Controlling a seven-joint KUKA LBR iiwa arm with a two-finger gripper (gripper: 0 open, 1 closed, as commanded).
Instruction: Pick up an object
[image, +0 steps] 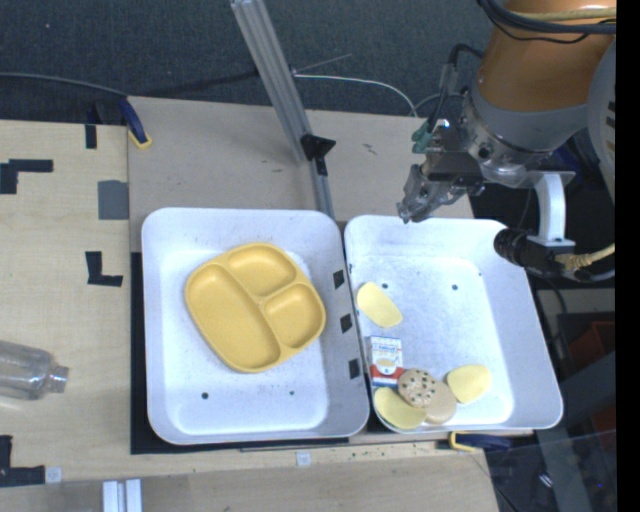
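So from the overhead camera, my jaws (412, 208) hang over the far rim of the right bin (470, 262), up near its back-left corner. They look pinched together with nothing between them, just the dark tips pointing down at the bin edge. My arm comes in from the right, orange band and all.

The stuff I could grab is all down at the near end of that bin, well apart from me. There's a pale yellow piece (379, 304) lying close to the left wall, by itself. Below that a small carton (386, 361) with a red and white label, lying flat. Right under it sits a chocolate chip cookie (416, 385), touching a tan round piece (438, 402), and both overlap a flat yellow disc (396, 411) at the near rim. Another yellow piece (468, 381) sits just to the right of that cluster.

The left bin (170, 380) holds a yellow divided plate (255, 305), three compartments, sitting a bit skewed.

Off on the surface (60, 300) to the left lies a clear plastic bottle (28, 371) on its side.
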